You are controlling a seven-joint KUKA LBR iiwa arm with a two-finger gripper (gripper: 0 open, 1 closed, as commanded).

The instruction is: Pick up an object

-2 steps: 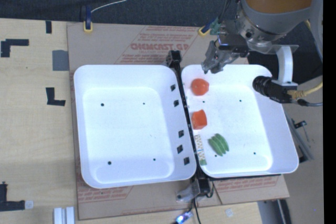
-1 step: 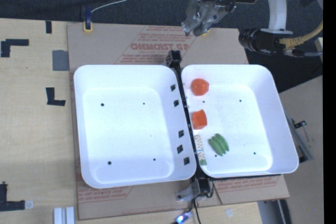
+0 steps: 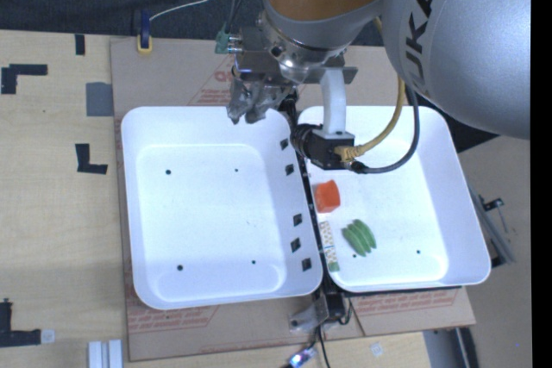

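Honestly, I couldn't tell how my gripper (image 3: 250,106) stood above the left bin's (image 3: 138,185) far rim. The orange block (image 3: 327,196) lay in the right bin (image 3: 448,185), beside a green piece (image 3: 360,237); it looked light and stiff, best pinched across flat sides.

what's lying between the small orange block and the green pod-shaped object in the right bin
Nothing: in the camera view, bare white floor of the right bin separates the small orange block from the green pod-shaped object.

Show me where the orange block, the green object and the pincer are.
orange block (image 3: 327,196): camera view, middle of its top face.
green object (image 3: 360,237): camera view, its middle.
pincer (image 3: 248,109): camera view, between its fingertips.
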